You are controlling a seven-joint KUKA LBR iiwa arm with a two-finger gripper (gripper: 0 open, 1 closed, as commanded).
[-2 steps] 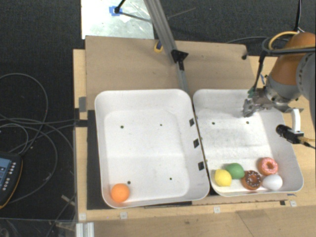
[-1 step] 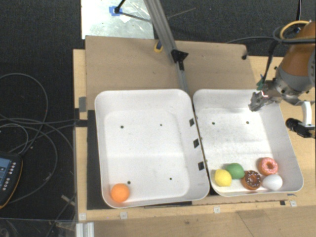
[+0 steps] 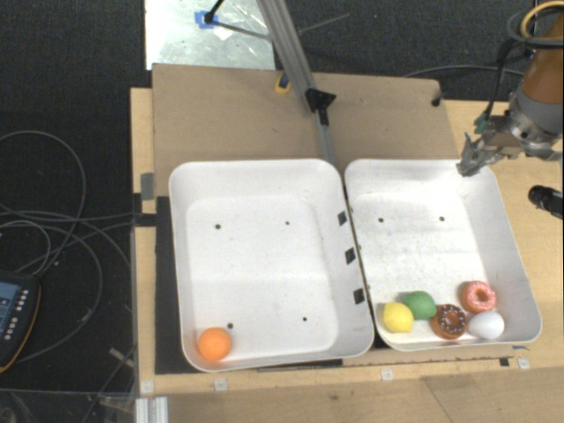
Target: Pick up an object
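Note:
My gripper [image 3: 470, 163] hangs over the far right corner of the right bin [image 3: 423, 236], its dark fingertips close together with nothing between them. Along that bin's near edge lie a yellow lemon-like ball [image 3: 397, 317], a green object [image 3: 420, 304], a brown chocolate doughnut [image 3: 449, 322], a pink doughnut [image 3: 478, 296] and a white ball [image 3: 486, 326]. An orange ball [image 3: 213, 344] rests in the near left corner of the left bin [image 3: 256, 254]. All of these lie far from the gripper.
A slanted grey pole [image 3: 291, 47] with a black clamp crosses the brown board behind the bins. Cables and a handheld device [image 3: 13, 311] lie on the dark floor at the left. Black clips [image 3: 350, 255] join the two bins.

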